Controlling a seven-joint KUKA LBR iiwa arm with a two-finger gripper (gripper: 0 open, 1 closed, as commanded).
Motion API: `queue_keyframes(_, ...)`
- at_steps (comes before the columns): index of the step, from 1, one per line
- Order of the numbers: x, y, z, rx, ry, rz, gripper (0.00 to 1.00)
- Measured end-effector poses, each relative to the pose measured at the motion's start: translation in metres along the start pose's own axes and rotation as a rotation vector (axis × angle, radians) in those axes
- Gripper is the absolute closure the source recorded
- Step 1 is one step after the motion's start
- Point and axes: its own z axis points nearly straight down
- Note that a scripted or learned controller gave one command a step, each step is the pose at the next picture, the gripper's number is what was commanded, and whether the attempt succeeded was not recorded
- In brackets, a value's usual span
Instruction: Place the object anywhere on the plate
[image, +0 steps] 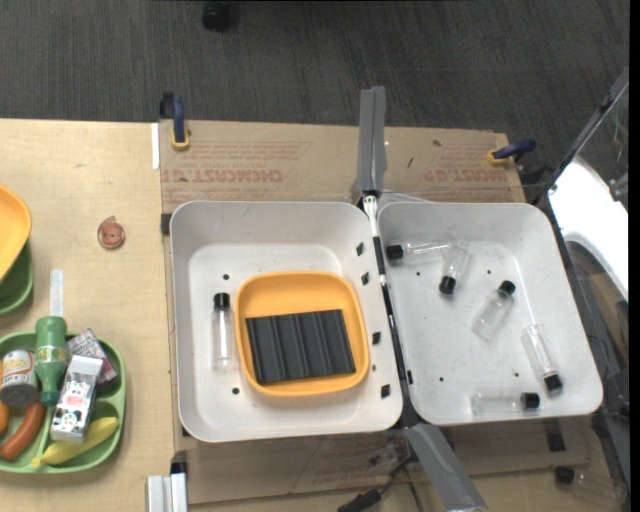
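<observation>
An orange square plate sits in the middle of the left bin. A dark grey ribbed block lies flat on the plate and covers most of its floor. Just left of the plate, a clear vial with a black cap lies on the bin floor, cap pointing to the far side. The right bin holds several more clear black-capped vials, among them one near the far left corner, one in the middle and one at the near edge.
A green tray of toy food and an orange bowl stand on the wooden table at the left. A small pink disc lies nearby. A grey metal post rises behind the seam between the bins.
</observation>
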Motion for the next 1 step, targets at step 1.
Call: queue_keyframes(1, -0.0004, 0.0055, 0.0, -0.001, -0.001, -0.028, 0.0)
